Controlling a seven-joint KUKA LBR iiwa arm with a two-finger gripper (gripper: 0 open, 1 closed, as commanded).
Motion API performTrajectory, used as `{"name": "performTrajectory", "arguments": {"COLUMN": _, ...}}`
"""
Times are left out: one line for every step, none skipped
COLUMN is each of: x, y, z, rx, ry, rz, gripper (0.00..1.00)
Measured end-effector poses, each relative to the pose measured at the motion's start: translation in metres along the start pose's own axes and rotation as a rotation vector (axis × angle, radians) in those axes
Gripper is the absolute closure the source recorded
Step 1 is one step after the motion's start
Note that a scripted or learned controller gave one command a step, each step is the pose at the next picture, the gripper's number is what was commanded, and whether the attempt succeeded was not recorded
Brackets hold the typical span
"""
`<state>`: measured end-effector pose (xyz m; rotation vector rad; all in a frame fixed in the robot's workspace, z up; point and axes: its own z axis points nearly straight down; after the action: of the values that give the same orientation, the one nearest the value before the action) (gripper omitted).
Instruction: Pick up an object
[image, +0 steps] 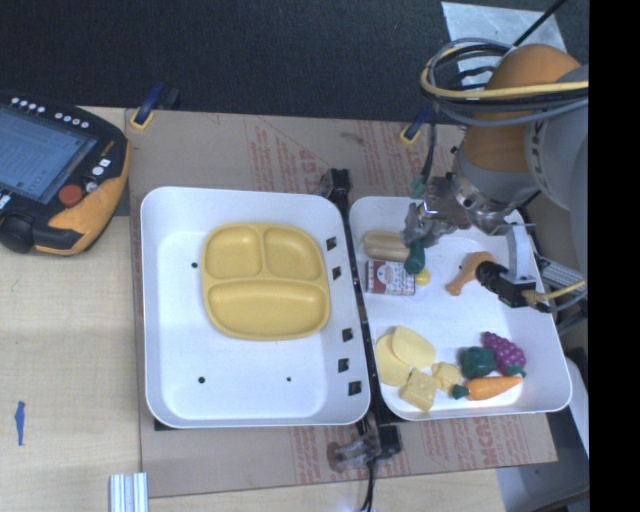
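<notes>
The right bin holds several toy foods. A tan bread roll lies at its far left, with a red and white carton just in front of it. My gripper hangs low over the bin's far part, right beside the roll's right end. A small teal piece sits directly under the gripper's tip, and I cannot see whether it is gripped. An orange drumstick-shaped piece lies to the right. Yellow cheese pieces, green broccoli, purple grapes and a carrot fill the near part.
The left bin carries a yellow divided plate. A teach pendant lies on the bench at the far left. Cables and the grey arm crowd the area above the right bin's far right corner.
</notes>
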<state>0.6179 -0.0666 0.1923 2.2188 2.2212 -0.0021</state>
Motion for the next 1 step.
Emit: {"name": "performTrajectory", "arguments": {"x": 0.0526, "y": -0.061, "z": 0.0009, "rx": 0.01, "ry": 0.005, "rz": -0.008, "gripper": 1.0}}
